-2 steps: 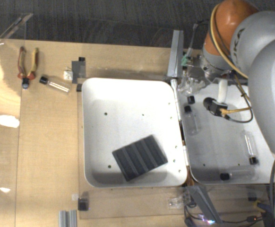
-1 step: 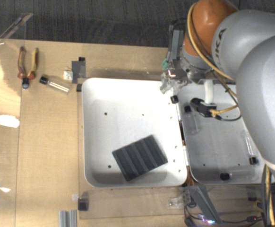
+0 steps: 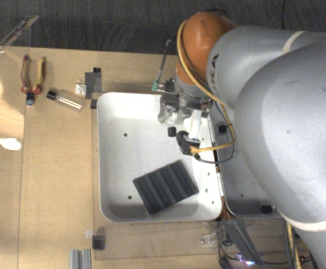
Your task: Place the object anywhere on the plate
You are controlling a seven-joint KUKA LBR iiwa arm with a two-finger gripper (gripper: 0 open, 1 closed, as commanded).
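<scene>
A dark grey ribbed rectangular plate (image 3: 166,187) lies tilted on the floor of the left white bin (image 3: 113,150), near its front right corner. My gripper (image 3: 171,112) hangs over the back right part of that bin, well behind the plate and apart from it. The metal gripper body and its cables face the camera, and the large grey arm with its orange band (image 3: 199,38) covers what is beneath it. I can make out no object at the gripper's tip.
The right bin (image 3: 247,206) is mostly covered by the arm. On the wooden bench to the left lie red and yellow handled pliers (image 3: 33,76), a small clear vial (image 3: 65,100) and a black bracket (image 3: 94,82). A yellow cable (image 3: 213,147) loops below the gripper.
</scene>
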